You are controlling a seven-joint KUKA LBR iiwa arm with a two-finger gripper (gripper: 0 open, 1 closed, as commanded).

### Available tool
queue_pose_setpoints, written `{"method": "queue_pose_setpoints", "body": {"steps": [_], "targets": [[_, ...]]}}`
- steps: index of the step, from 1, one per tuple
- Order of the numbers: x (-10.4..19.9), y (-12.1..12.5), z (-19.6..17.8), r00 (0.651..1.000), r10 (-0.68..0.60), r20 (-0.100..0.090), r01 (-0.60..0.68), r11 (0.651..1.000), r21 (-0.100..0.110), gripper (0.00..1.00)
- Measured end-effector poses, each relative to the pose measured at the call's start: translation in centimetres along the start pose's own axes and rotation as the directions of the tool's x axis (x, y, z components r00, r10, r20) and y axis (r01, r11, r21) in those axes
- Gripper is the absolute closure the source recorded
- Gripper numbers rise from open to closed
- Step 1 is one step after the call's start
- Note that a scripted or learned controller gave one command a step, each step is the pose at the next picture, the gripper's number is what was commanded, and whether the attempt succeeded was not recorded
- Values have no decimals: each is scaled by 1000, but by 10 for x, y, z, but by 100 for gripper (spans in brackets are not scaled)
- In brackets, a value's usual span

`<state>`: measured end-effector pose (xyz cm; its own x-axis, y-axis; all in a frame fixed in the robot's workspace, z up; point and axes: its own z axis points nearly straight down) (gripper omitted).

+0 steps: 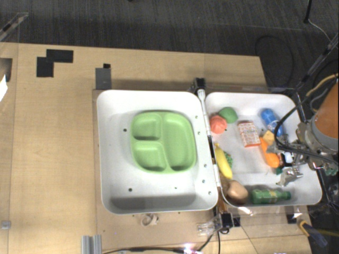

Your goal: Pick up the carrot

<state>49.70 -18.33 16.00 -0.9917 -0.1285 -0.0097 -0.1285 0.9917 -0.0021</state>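
Overhead, camera view, one line per thing.

Counter (53, 157): pale wood, bare on its left part, with black marks (53, 61) near its far left corner.
Floor (159, 15): dark grey carpet beyond the counter's far edge, with thin dark cables crossing at the top.
Left bin (111, 194): shallow and white, holding a light green divided plate (161, 141) with three sections.
Right bin (312, 192): shallow and white, touching the left bin along a shared middle wall.
Arm (323, 126): grey, with an orange band, coming in from the right over the right bin.
Fingers (288, 168): low over the right bin's right side, just beside the carrot; whether they are open or closed cannot be told, and nothing is clearly between them.
Carrot (269, 156): orange, in the right bin's right half, between the red-and-white box (248, 134) and the fingers.
Other things in the right bin: green ball (228, 114), pink-red fruit (218, 124), blue item (267, 115), banana (224, 163), brown potato (236, 191), green bottle (270, 196) lying on its side by the near wall.
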Motion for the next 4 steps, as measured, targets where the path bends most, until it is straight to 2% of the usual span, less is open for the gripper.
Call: {"method": "queue_pose_setpoints", "body": {"steps": [1, 2, 3, 4], "targets": [[5, -20, 17, 986, -165, 0, 165, 986, 0, 0], [-31, 27, 32, 986, 167, 1, -167, 986, -2, 0], [6, -7, -85, 968, 250, 12, -251, 968, 6, 0], [10, -21, -33, 1000, -28, -1, 28, 1000, 0, 0]]}}
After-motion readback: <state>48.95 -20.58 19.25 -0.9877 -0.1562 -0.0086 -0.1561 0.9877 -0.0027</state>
